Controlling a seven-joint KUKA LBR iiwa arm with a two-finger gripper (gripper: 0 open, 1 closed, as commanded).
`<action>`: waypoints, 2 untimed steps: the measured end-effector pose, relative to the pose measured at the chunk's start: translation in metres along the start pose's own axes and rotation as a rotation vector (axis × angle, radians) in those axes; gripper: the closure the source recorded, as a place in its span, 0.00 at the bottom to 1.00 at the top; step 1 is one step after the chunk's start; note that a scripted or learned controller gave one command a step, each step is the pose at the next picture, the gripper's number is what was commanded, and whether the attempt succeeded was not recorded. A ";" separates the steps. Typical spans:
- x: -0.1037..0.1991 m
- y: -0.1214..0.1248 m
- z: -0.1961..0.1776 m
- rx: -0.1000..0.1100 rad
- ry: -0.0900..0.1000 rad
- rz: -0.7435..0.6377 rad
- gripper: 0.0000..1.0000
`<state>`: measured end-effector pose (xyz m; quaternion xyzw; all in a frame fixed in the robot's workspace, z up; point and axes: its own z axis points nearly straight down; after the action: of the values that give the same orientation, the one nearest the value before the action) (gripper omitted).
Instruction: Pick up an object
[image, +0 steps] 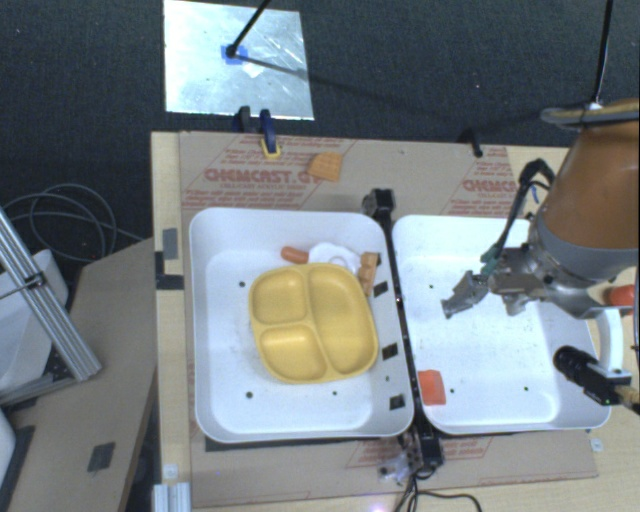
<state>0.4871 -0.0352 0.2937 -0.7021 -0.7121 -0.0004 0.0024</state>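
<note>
Near edge of right bin (500, 418): small orange block (431, 386) at its near-left corner, lying flat, close to the divider between the bins. Left bin (215, 400) beside it holds a yellow three-part tray (311, 324) in the middle, compartments up, tilted a bit off the bin's axis. Just past the tray's far edge: small orange piece (295, 255) on the left, a white thing (333, 257) partly tucked under the tray rim, and a tan block (369, 270) to the right near the divider. Arm (595, 205) comes in from the right over the right bin; gripper (463, 297) sits over the bin's middle, pointing left, well apart from the orange block and nothing seen between its fingers. Cannot tell whether the fingers are apart or together, too small and dark. Farther back on the worktop (420, 165), a tan square (325, 166) lies beyond the left bin, with a blue-yellow clamp (268, 132) at the far edge. Foil sheet (237, 58) beyond that.
</note>
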 end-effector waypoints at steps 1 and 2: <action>-0.147 -0.003 -0.068 -0.013 -0.013 0.026 0.00; -0.173 0.018 -0.191 -0.021 -0.013 0.010 0.00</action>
<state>0.5084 -0.2087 0.4835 -0.7057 -0.7084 -0.0033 -0.0094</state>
